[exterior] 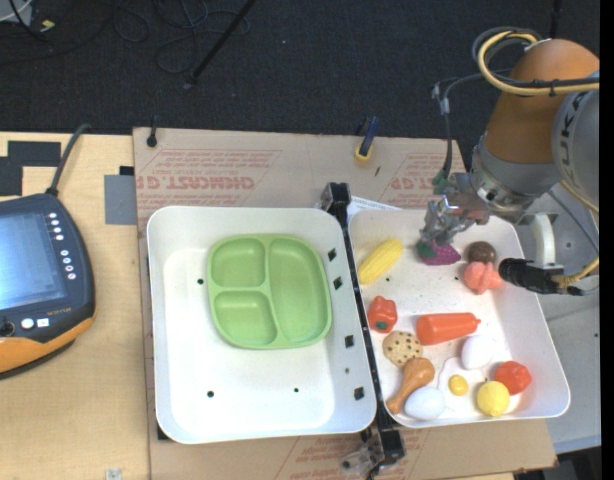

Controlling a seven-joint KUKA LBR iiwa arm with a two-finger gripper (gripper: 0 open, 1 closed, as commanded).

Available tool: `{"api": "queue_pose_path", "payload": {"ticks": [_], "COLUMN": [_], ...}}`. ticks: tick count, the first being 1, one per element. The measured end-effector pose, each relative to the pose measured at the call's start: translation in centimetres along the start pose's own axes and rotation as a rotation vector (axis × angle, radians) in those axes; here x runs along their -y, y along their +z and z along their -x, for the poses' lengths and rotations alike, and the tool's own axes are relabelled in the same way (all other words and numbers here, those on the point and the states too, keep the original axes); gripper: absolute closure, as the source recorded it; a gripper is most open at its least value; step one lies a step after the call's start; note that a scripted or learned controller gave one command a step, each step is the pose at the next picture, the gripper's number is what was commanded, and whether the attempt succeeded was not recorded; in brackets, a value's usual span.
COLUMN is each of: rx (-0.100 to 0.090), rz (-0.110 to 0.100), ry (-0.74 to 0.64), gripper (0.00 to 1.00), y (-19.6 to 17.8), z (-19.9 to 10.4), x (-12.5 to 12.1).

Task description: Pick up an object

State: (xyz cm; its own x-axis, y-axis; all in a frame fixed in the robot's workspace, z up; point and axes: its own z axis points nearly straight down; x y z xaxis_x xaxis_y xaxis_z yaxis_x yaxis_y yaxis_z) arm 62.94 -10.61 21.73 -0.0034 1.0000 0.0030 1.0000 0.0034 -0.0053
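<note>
Gripper (442, 230) is down at the right bin's (547, 340) far edge, right over a small purple toy (442, 254). Can't tell its state from here. Toy looks like light, hard, slick plastic, so I'd pinch across its middle.

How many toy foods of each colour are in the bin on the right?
Yellow: 2, the corn and the lemon
Red or orange: 3, the pepper, the carrot and the tomato
Tan: 2, the cookie and the drumstick
White: 3, the two eggs and the fried egg
Purple: 1
Pink: 1
Total: 12
</note>
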Motion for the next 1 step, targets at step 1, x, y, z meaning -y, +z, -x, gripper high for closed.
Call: {"api": "queue_pose_path", "payload": {"ticks": [1], "rx": [0.001], "rz": [0.0], "ry": [0.0], "gripper": [1.0], "y": [0.38], "z": [-4.35], "x": [0.25]}}
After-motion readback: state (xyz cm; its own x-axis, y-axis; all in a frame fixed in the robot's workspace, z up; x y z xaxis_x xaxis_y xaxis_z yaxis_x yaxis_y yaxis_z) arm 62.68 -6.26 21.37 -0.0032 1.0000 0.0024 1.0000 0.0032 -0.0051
